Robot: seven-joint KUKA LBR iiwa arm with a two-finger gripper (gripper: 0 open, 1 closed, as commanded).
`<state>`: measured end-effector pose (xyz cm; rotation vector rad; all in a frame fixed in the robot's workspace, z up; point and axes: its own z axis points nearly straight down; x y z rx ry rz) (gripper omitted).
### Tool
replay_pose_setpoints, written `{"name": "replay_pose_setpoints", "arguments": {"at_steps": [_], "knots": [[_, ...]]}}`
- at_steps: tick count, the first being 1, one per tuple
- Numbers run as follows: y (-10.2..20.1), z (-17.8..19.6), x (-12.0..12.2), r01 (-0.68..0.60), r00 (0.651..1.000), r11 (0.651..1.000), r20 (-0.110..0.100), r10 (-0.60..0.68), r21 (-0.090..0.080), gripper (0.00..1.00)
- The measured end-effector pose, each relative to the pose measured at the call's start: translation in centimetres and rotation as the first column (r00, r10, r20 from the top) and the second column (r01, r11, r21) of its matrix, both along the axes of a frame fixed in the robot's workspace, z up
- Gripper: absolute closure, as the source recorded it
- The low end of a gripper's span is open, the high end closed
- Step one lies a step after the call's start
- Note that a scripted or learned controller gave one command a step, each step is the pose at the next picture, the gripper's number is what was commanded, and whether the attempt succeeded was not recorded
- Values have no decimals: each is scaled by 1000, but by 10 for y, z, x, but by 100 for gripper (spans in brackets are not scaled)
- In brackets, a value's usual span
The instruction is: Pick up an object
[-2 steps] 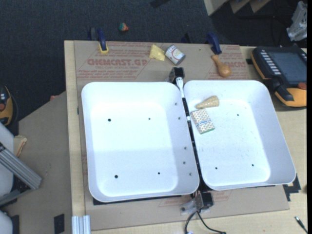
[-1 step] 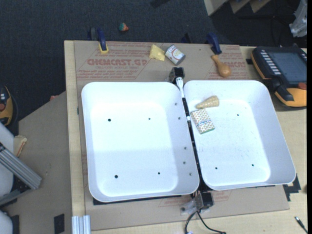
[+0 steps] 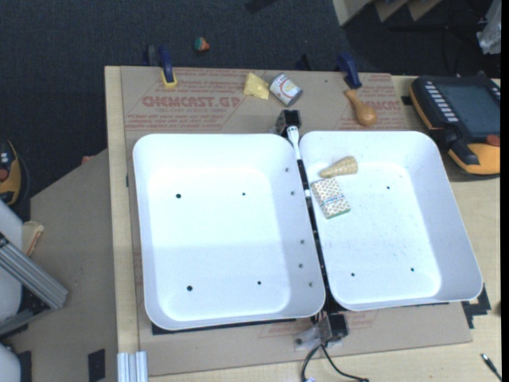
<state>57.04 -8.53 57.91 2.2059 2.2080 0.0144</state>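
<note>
Right bin (image 3: 413, 237): patterned packet (image 3: 331, 197) by left wall; cone-shaped piece (image 3: 339, 167) just behind packet.
Claw: state impossible to tell.
Risk: packet flat near wall; likely slip or wall strike.

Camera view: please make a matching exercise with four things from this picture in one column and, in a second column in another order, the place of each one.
Things:
1. tan cone
2. patterned small box
3. yellow wedge
4. wooden pear-shaped piece

Places:
A. on the board behind the left bin
B. in the right bin, nearer its back wall
C. on the board behind the right bin
D. in the right bin, just in front of the cone

Pairs: 1-B, 2-D, 3-A, 4-C
</note>
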Motion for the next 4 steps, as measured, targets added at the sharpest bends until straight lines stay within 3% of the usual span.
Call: {"name": "replay_pose_setpoints", "arguments": {"at_steps": [4], "knots": [[0, 44, 2, 0, 1000, 1000, 20, 0, -8, 100]]}}
